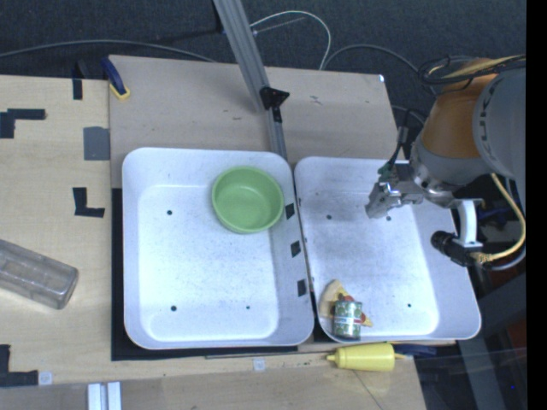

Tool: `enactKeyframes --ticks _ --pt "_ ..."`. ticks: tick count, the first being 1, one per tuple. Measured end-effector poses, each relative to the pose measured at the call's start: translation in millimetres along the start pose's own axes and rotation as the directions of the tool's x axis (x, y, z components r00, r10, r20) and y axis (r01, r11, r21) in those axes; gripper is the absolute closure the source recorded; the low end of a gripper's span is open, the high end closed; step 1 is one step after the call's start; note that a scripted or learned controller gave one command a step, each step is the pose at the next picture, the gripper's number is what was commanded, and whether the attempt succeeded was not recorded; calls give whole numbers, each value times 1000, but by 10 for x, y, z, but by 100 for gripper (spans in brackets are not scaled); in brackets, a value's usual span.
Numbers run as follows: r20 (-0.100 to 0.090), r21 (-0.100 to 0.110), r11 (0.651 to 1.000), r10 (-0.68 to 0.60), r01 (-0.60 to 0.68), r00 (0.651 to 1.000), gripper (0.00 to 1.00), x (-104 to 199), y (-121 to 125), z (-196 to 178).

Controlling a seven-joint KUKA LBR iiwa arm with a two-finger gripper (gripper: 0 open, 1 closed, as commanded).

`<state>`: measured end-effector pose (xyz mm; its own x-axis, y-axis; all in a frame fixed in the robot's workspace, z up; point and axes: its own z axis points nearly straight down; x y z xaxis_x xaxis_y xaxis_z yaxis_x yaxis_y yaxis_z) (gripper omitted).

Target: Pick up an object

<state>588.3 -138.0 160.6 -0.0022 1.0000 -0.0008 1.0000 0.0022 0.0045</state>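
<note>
1. Over the right bin (444,314), near its far right corner, the hand (382,202) hangs at the end of the grey arm (479,135). Nothing shows between its fingers; whether they stand wide or narrow I cannot tell.
2. In the right bin's near left corner lies a small green can (346,319) with colourful scraps touching it, well apart from the hand.
3. In the left bin (154,314), against its far right side, sits a green bowl (248,199), upright.
4. On the table (171,101), just outside the right bin's near edge, lies a yellow bottle (367,358).
5. At the table's left edge lies a clear plastic container (34,274).
</note>
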Motion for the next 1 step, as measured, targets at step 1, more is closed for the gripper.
enactKeyframes --ticks 1 --pt "1 -1 1000 0 0 1000 100 28 -47 -609"
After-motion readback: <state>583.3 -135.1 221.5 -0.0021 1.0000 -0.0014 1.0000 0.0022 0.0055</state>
